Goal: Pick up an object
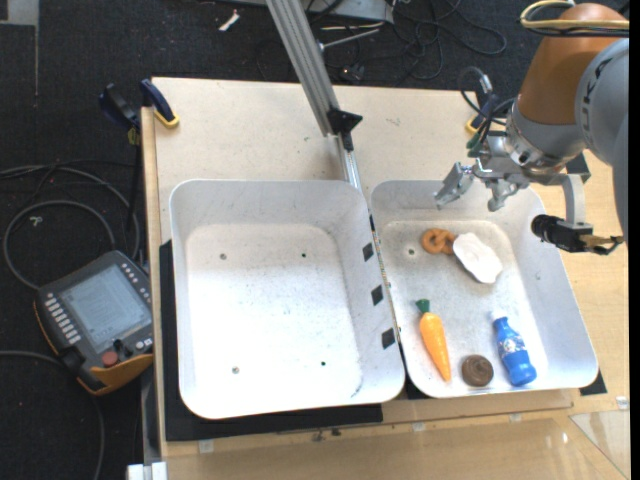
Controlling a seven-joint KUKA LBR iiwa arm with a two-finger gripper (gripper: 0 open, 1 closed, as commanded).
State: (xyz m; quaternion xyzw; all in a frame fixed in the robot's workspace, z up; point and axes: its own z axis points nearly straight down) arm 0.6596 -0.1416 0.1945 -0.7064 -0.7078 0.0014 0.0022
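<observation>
Five small things lie in the right-hand bin [560,298], all below our gripper [477,190] as the camera sees it. Nearest to it is a small ring-shaped pretzel or doughnut [436,241], tan and bumpy, just below the fingertips. Touching that ring on its right is a smooth white lump [478,258], rounded and matte, like a soft pebble or a piece of foam. Further down sits a toy carrot [434,342], a glossy orange cone with a green tuft at its upper end, lying lengthwise. Right of the carrot's tip rests a flat brown disc [478,370], cookie-like with a duller surface. Beside it lies a small blue bottle [513,349] with a white cap and a pale label, plastic by its shine.

Both bins are shallow white trays with rounded corners and speckled, scuffed floors; the left-hand bin [190,268] spreads well to the gripper's left. They stand on a pale wooden bench [240,128].

Our gripper hangs over the upper rim of the right-hand bin, its two metal fingers spread wide apart with nothing between them. The fingers point down and toward the left. Behind them the wrist is a grey metal cluster, and above it the arm [590,58] swells into an orange band, then grey, reaching in from the right.
</observation>
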